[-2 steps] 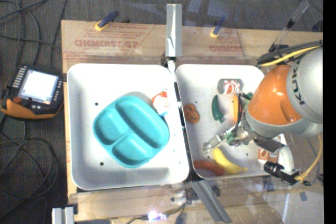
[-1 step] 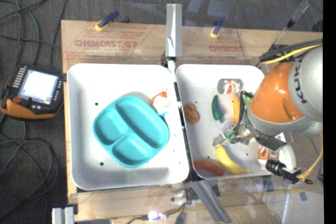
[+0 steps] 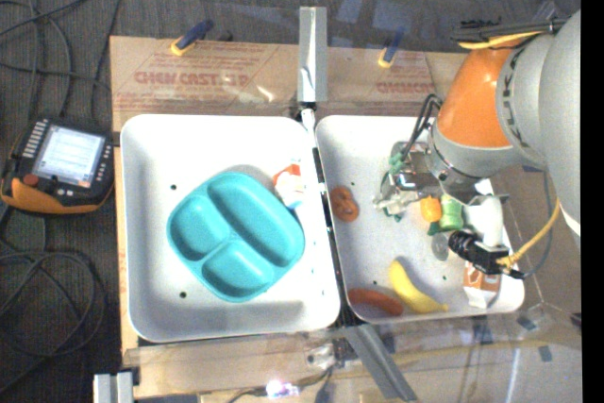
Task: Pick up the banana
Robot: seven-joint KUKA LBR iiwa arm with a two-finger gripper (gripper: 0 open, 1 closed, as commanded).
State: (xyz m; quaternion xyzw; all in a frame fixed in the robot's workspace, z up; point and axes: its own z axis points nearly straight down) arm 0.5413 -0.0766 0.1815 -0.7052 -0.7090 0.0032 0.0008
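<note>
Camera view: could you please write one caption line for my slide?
Arm's pincer hovers in the right bin, above the banana lying near a sausage; teal tray in left bin.

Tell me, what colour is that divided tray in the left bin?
The divided tray is turquoise blue, clear in the camera view.

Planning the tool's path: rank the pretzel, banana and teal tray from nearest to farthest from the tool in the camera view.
1. Pretzel, right bin, just left of the tool.
2. Banana, right bin's front, below the tool.
3. Teal tray, in the left bin, farthest.
</note>
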